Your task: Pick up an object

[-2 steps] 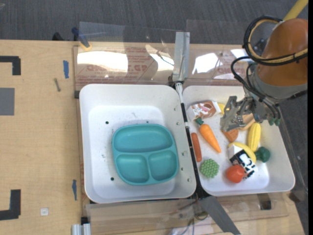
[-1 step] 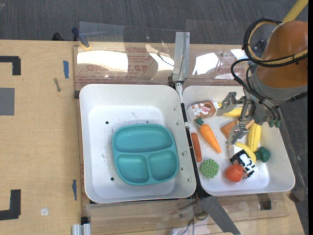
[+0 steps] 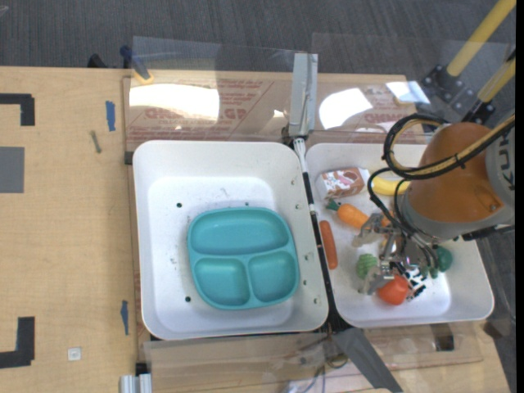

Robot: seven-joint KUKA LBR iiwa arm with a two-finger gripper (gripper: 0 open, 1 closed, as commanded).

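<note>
My gripper (image 3: pixel 378 256) hangs low in the right bin (image 3: pixel 471 305), its fingers spread open. A small green broccoli (image 3: pixel 364 263) lies between or just beside the two fingers, not clamped. A red tomato (image 3: pixel 394 291) sits right under the near finger. An orange carrot (image 3: pixel 352 215) lies just beyond the far finger. The orange-banded wrist (image 3: pixel 446 182) hides the back right of the bin.
The right bin also holds a red meat packet (image 3: pixel 342 182), a yellow banana (image 3: pixel 383 187), a red-orange sausage (image 3: pixel 328 244) along the left wall, a black-and-white piece (image 3: pixel 417 282) and a green piece (image 3: pixel 443 259). A teal divided plate (image 3: pixel 243 256) lies in the left bin (image 3: pixel 155 178).
</note>
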